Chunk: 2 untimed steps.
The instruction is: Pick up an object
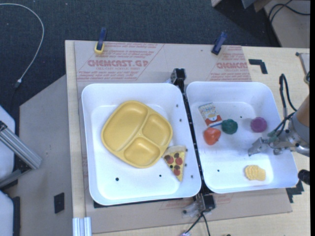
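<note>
The right bin (236, 90) holds several small objects: a white and orange carton (210, 114), a red-orange toy (212, 135), a green ball (229, 127), a purple piece (258, 125) and a ridged yellow piece (255, 172). My gripper (261, 147) reaches in from the right edge and hovers low over the bin floor. It sits below the purple piece, above the yellow piece and right of the green ball. I see nothing held in it.
In the left bin (93, 132) lie a yellow divided plate (137, 139) and a toy pizza slice (175, 161) beside its lower right corner. A black divider (189, 132) runs between the bins. Clamps (100, 41) sit at the board's far edge.
</note>
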### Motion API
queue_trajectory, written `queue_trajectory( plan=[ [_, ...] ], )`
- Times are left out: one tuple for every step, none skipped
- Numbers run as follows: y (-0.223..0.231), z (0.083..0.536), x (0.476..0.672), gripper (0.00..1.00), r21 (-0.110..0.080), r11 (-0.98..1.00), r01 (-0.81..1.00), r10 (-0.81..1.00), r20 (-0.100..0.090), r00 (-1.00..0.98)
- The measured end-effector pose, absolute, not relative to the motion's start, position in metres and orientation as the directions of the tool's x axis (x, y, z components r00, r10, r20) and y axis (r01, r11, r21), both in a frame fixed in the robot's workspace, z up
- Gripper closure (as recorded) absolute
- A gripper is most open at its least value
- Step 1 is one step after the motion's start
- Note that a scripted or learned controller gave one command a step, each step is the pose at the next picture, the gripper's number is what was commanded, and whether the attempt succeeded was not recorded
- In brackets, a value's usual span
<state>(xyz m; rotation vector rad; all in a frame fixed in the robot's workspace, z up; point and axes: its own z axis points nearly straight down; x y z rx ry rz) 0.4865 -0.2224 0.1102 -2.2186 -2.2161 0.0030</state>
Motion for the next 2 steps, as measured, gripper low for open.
queue_trajectory(
  plan=[
    [-0.223, 0.123, 0.488, 1.0, 0.001, -0.001, 1.0, 1.0, -0.001, 0.001],
    [-0.219, 0.167, 0.492, 1.0, 0.004, 0.001, 1.0, 1.0, -0.002, -0.001]
  ],
)
